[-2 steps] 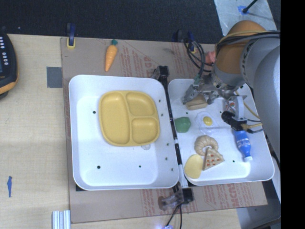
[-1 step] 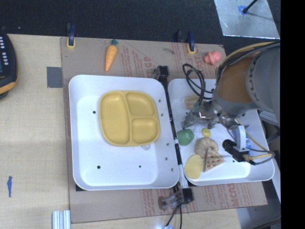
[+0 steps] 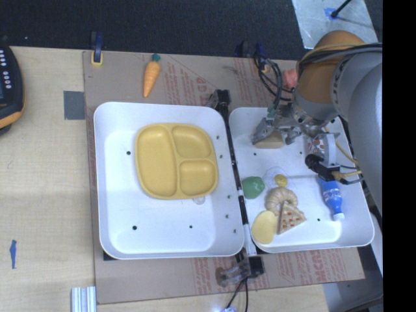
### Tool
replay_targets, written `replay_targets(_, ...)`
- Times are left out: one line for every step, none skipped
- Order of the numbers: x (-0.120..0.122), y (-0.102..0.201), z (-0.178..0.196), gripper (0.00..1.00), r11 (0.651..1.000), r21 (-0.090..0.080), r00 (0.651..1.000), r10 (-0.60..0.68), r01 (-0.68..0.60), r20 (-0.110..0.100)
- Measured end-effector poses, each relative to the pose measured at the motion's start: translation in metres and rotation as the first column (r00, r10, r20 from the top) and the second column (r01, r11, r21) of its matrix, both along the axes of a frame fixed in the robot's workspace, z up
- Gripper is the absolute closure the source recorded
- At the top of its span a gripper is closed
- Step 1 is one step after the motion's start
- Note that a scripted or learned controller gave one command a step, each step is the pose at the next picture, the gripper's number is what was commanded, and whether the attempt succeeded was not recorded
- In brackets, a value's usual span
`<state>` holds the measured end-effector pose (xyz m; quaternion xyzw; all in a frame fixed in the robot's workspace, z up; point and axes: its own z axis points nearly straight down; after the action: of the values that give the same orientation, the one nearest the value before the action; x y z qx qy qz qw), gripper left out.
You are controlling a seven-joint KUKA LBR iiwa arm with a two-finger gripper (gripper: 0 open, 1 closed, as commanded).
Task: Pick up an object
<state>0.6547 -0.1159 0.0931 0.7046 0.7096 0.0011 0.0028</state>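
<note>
Arm (image 3: pixel 338 77): reaching in from three o'clock, orange band up, wrist bent down over the right bin (image 3: pixel 351 239).
Gripper (image 3: pixel 270 132): low at the bin's eleven o'clock corner; how far it is spread, I cannot tell.
Objects: green piece (image 3: pixel 253 186), pizza slice (image 3: pixel 289 217), blue bottle (image 3: pixel 332 199) toward six o'clock.
Left bin (image 3: pixel 117 233): yellow divided tray (image 3: pixel 175 160).

Grey arm (image 3: pixel 354 90) enters from right, orange band at far right. Wrist angled down-left. Gripper (image 3: pixel 270 132) low at far side, fingertips pointing left; cables trail alongside.
</note>
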Motion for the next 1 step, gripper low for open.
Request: replay_targets(0.0018,-0.057,-0.0003,0.0,1.0,0.005,1.0,-0.005,0.006,-0.009)
